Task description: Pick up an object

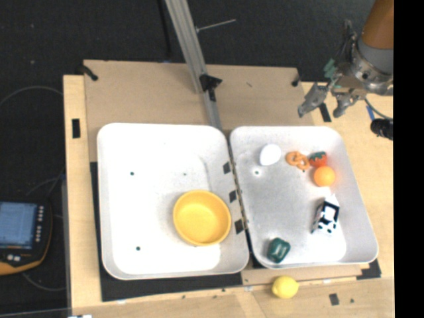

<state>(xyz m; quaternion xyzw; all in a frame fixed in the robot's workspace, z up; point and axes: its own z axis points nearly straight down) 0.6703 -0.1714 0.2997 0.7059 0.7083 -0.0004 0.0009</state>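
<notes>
The gripper hangs above the right bin's far edge, fingers spread, holding nothing.

yellow bowl, orange ball, green block, black-and-white patterned toy, yellow lemon, white bins

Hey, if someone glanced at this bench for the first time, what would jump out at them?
Probably the yellow bowl, sitting by itself in the left bin. Next, the bright orange ball among small items in the right bin, and the claw open above that bin's far edge, holding nothing.
</notes>
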